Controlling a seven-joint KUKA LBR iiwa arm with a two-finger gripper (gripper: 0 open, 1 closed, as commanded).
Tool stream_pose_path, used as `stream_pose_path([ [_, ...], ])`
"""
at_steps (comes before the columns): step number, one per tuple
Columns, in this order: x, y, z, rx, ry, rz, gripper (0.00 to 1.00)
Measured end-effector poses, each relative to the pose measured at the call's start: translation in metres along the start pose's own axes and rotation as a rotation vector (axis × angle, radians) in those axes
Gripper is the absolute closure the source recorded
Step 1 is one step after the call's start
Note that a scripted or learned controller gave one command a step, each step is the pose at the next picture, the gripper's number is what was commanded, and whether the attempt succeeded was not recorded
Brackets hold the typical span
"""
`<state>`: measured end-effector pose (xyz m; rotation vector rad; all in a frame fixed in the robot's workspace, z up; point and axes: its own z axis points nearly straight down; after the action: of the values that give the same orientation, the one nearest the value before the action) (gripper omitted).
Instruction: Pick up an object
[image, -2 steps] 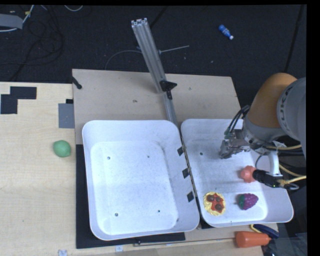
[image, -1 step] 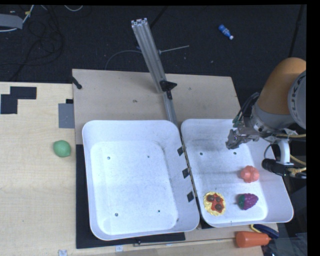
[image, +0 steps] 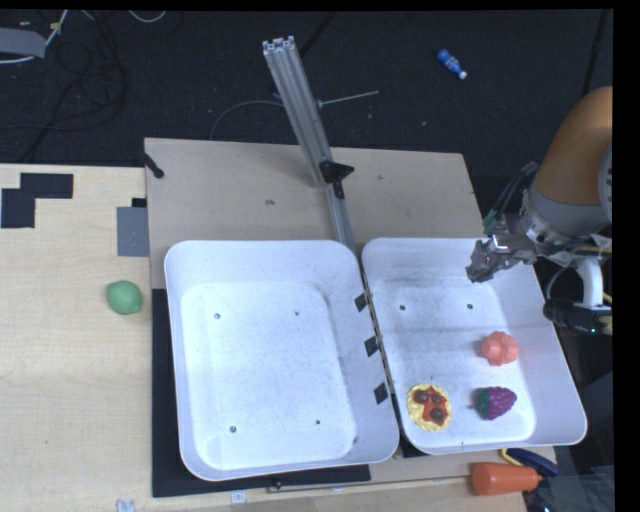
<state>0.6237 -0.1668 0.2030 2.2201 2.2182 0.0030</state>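
End effector (image: 483, 266) hangs over right bin's (image: 430, 285) far end, arm angled.

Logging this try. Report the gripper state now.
Gripper: open or shut cannot be told; it hangs over the right bin, nothing visibly held.

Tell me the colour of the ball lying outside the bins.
Green; the ball shows in the camera view.

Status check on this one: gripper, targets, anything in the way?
Gripper over right bin, upper edge, nothing seen held. Pink toy, grapes, pizza toy lie nearer, untouched. Path open.
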Motion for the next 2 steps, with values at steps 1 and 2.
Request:
stream_pose_path([
  [1,-0.001,0.001,-0.052,0.0,0.0,-0.001,1.0],
  [2,0.047,-0.001,-0.04,0.005,0.002,-0.003,1.0],
])
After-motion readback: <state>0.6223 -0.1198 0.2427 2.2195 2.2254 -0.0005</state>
